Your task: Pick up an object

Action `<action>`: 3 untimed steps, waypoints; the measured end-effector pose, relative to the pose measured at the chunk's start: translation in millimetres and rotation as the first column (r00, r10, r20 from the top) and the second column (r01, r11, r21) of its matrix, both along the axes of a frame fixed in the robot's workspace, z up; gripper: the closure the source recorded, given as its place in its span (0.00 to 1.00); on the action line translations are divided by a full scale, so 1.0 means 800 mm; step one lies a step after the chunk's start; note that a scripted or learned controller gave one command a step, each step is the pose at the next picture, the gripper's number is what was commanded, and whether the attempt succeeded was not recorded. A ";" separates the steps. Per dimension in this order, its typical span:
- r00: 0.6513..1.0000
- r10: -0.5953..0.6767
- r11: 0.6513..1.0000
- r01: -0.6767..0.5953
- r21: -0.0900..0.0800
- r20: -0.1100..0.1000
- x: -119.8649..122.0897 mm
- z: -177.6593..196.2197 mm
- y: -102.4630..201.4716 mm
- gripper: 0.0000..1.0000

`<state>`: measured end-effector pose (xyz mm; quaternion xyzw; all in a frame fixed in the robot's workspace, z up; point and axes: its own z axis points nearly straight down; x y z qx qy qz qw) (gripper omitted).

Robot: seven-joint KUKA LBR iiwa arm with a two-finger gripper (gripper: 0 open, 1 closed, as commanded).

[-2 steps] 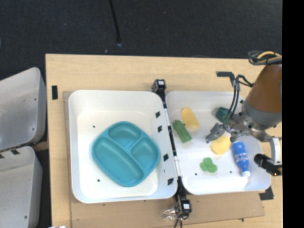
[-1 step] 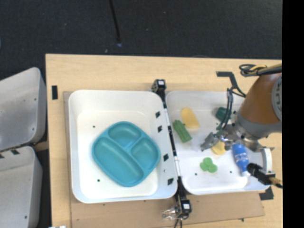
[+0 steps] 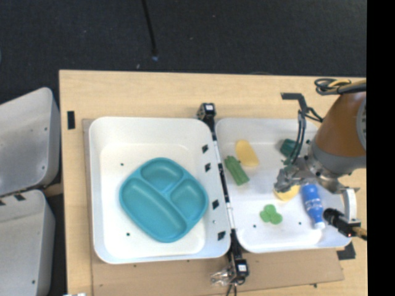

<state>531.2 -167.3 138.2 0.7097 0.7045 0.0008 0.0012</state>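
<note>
Nearest to us, low in the right bin [image 3: 247, 242], we see a small green piece [image 3: 270, 214] with a lobed outline lying flat on the white floor; just to its right lies a blue bottle [image 3: 311, 203] with a white cap, slanted toward the front corner; above the green piece and touching the gripper's tip we find a small yellow object [image 3: 286, 194], mostly covered by the gripper [image 3: 287, 179]; farther back lie a dark green block [image 3: 236, 169] set at a slant and, beside it, a paler yellow object [image 3: 247, 153]; a teal item [image 3: 288, 147] sits near the rear right; the left bin [image 3: 99, 165] bears a turquoise divided tray [image 3: 163, 198]; the arm [image 3: 339, 134] enters from the right, its orange band above the grey wrist, reaching down over the yellow object; we cannot tell whether the claw is wide or narrow.
</note>
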 end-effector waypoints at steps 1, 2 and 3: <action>1.000 0.009 1.000 -0.009 0.000 -0.002 0.007 0.056 0.008 1.00; 1.000 0.010 1.000 -0.010 0.000 -0.001 0.008 0.114 0.007 1.00; 1.000 0.008 1.000 -0.008 -0.001 -0.001 0.017 0.107 0.058 1.00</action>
